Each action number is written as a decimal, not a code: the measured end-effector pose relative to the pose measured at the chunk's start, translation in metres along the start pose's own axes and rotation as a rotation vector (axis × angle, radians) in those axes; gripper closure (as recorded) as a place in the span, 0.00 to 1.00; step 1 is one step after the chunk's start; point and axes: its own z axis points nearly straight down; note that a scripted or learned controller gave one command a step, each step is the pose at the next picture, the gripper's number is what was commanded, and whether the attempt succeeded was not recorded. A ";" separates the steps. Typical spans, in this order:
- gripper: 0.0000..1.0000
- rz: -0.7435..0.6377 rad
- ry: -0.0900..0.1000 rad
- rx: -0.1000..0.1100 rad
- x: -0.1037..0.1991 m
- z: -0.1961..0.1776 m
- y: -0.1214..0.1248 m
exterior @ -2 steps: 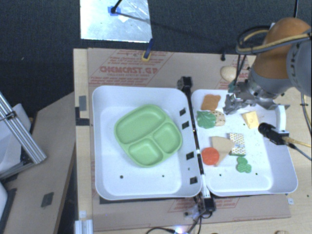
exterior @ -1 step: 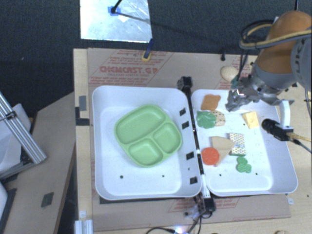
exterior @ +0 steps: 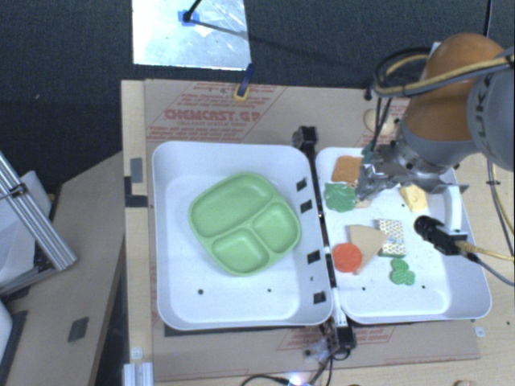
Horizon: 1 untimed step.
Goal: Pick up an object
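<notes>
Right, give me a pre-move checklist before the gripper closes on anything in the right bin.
1. Gripper over the right bin: ok.
2. Target nearby: ok, the dark green piece lies just beside it.
3. Neighbours crowding the target: not ok, the orange piece sits close behind.
4. Anything already held: cannot tell.
5. Red round piece and tan wedge apart from the gripper: ok.
6. Green tray lies in the left bin, away from the arm: ok.

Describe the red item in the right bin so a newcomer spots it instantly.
Start at the right bin, the one beside the bin holding the green divided plate. Near its left wall lies a flat red disc, touching a tan wedge. It is the only red, round piece there.
</notes>
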 end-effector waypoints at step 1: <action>1.00 0.001 0.000 0.002 0.028 0.020 -0.031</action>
